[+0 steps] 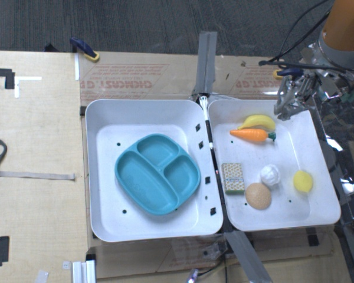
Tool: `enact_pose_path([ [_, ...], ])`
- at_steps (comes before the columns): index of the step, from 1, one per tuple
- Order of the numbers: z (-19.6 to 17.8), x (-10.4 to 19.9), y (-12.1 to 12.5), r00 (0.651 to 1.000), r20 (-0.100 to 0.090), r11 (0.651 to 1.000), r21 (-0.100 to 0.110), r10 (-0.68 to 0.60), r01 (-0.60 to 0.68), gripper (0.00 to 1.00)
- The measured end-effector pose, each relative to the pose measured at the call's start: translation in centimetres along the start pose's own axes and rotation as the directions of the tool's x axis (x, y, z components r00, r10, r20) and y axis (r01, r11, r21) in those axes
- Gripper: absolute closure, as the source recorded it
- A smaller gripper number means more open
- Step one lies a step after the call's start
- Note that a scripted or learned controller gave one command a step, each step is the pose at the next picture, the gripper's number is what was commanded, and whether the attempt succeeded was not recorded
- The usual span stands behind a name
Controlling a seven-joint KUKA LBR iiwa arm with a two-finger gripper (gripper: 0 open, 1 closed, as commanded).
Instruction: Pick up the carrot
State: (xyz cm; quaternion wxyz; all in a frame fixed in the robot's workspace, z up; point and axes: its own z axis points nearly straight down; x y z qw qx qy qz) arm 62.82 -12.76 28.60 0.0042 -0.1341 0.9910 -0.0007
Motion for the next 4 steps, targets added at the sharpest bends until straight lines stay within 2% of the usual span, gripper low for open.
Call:
enact_pose_path([
  [1,0.0,0.0,0.0,1.000,-0.001,1.000,-0.001,0.000,0.000,0.00],
  [2,15.6,0.4,2.0,0.975,-0.005,0.975,-0.001,0.220,-0.220,0.00],
  [3,19.2,-1.2,2.3,0.996,-0.003,0.996,-0.001,0.094,-0.094,0.00],
  [4,18.1,-1.4,2.3,0.996,0.004,0.996,0.001,0.094,-0.094,1.00],
])
